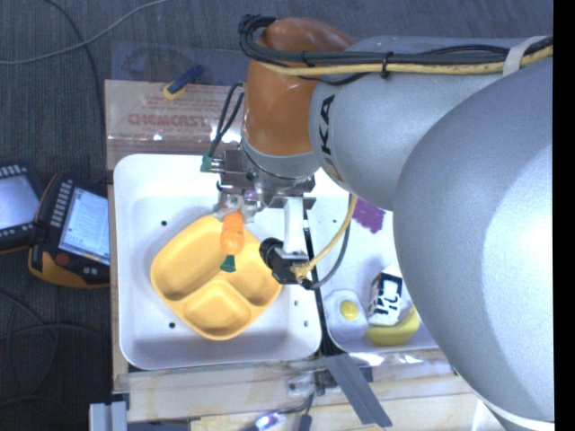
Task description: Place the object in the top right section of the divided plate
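While the arm (431,169) reaches in from the right, its pincer (235,206) hangs over the left bin (135,241), directly above the upper edge of the yellow divided plate (211,277). An orange carrot (232,234) with a small green top sits just below the pincer, upright and pointing down at the plate — its upper end meets the fingers, which appear closed on it, though the wrist hides much of the grip. The carrot's green end lies over the ridge between the plate's sections, near the plate's upper right part. The plate rests tilted in the left bin, its three hollows facing up. Beyond the divider, the right bin (359,330) holds a purple object (369,215), a small yellow round piece (349,310) and a black-and-white item (387,300) resting on a yellow object (395,329). Left of the bench — a teach pendant (72,232) on the floor.
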`<state>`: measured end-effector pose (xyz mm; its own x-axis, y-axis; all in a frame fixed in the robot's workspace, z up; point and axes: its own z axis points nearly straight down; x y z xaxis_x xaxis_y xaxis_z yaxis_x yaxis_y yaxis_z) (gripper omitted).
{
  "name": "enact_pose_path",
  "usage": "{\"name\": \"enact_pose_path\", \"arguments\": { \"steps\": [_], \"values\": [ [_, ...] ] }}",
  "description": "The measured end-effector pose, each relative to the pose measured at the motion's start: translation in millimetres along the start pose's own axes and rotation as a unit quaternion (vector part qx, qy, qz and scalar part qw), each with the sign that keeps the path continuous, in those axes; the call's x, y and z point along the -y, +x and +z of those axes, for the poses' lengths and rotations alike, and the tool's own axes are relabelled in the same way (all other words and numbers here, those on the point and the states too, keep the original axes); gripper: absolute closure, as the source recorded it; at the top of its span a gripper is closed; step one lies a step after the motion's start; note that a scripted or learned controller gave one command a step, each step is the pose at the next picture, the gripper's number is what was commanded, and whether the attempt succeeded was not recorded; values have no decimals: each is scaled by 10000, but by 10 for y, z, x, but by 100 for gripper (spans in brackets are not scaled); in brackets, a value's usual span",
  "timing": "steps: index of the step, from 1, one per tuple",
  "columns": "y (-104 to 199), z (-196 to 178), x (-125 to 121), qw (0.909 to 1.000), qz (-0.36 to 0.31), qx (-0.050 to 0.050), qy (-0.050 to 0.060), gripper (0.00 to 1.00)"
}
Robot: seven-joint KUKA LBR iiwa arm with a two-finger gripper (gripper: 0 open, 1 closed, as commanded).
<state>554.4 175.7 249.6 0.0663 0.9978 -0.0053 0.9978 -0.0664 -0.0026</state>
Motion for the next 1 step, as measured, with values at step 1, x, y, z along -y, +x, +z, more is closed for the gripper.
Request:
{"name": "enact_pose_path", "arguments": {
  "steps": [1],
  "values": [
    [-274, 336, 368, 9972, -744, -12, 10, 100]
  ]
}}
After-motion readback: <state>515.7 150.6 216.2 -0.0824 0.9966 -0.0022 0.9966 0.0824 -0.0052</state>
